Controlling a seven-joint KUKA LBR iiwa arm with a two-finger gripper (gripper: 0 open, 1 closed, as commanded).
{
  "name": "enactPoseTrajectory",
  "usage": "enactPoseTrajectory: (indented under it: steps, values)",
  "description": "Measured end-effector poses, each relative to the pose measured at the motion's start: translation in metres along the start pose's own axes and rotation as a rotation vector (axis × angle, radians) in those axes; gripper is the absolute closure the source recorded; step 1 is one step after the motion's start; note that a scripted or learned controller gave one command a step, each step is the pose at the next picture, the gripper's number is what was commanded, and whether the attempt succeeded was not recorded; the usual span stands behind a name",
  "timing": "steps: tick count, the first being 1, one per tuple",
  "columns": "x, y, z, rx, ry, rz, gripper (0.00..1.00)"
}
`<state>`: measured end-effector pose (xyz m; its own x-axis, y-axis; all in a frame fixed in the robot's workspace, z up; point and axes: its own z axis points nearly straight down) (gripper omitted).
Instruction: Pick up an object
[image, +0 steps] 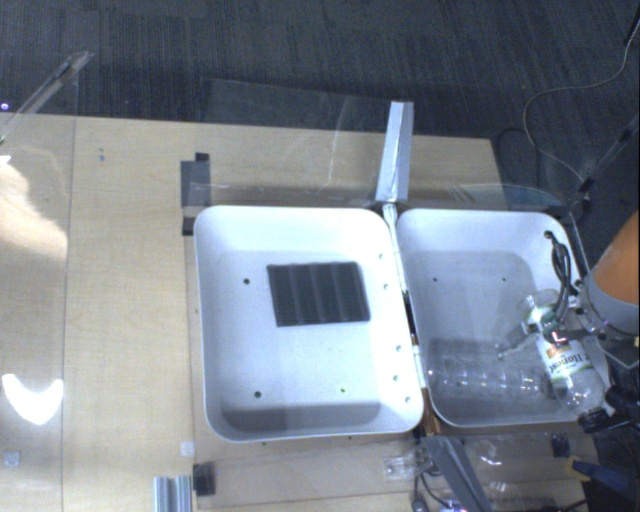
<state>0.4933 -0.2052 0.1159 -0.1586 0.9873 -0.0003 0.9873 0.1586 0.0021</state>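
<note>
- camera view: the gripper (548, 322) hangs low at the right bin's (470, 240) right side; whether it is released or clenched, i cannot tell.
- a clear plastic bottle (568, 366) with a white label lies just below it, on the bin floor.
- well to its left, a dark ribbed pad (318, 293) lies in the left bin (230, 330) on the counter (110, 300).

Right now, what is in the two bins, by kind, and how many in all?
Dark ribbed mat, left bin: 1
Clear bottle with a label, right bin: 1
Clear ridged piece, right bin, too faint to name: 1
Total: 3
</note>
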Motion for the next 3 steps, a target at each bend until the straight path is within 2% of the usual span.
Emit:
enactPoseTrajectory:
  steps: [1,2,3]
  values:
    - [0.010,-0.002,-0.140,-0.006,-0.004,0.166,0.00]
    - [0.071,0.017,-0.034,0.002,0.000,0.306,0.00]
    - [0.011,0.048,0.027,-0.010,-0.004,0.265,0.00]
